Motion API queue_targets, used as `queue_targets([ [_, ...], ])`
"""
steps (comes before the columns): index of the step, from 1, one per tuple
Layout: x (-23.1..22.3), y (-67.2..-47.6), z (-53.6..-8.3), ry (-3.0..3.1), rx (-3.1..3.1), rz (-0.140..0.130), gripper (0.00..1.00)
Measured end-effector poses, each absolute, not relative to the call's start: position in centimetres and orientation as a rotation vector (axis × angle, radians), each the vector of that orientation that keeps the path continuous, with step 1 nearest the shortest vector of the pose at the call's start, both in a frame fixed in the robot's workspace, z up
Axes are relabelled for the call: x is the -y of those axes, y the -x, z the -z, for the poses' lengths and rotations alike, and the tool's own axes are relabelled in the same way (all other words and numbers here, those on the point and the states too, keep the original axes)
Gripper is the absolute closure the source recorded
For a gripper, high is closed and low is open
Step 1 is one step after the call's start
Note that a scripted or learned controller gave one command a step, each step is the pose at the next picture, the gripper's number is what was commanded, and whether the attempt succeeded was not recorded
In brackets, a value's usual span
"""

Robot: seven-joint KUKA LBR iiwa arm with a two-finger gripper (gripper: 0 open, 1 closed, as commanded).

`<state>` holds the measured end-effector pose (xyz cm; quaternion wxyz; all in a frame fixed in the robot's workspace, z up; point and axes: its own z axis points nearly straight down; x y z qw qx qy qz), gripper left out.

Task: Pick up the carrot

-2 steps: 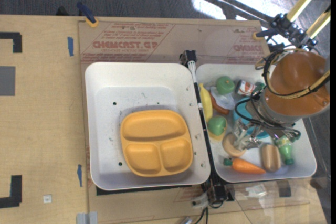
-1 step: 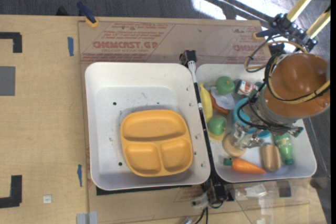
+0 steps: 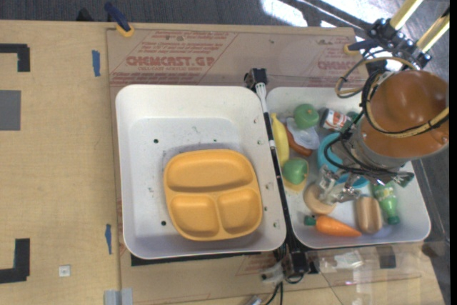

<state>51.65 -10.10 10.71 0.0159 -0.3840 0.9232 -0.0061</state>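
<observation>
The carrot (image 3: 337, 226), orange with a small green top at its left end, lies along the front of the right bin (image 3: 421, 221). My gripper (image 3: 334, 189) hangs low in that bin, just above and behind the carrot, over a tan round item (image 3: 316, 202). The orange-banded wrist (image 3: 403, 114) covers the bin's right middle. Nothing of the carrot is between the gripper's parts; it rests on the bin floor.
Crowded around the gripper are a yellow banana (image 3: 280, 139), two green fruits (image 3: 305, 114) (image 3: 295, 170), a teal bowl (image 3: 330, 150), a brown bread roll (image 3: 368, 214) and a green bottle (image 3: 388, 206). The left bin (image 3: 136, 153) holds a yellow divided plate (image 3: 212, 193).
</observation>
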Motion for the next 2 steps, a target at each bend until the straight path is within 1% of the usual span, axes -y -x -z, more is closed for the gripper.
queue_targets([
  [1,9.92,-49.97,-10.74,1.274,-2.841,0.019,1.0],
  [2,9.98,-50.95,-10.54,1.173,-2.892,0.016,1.0],
])
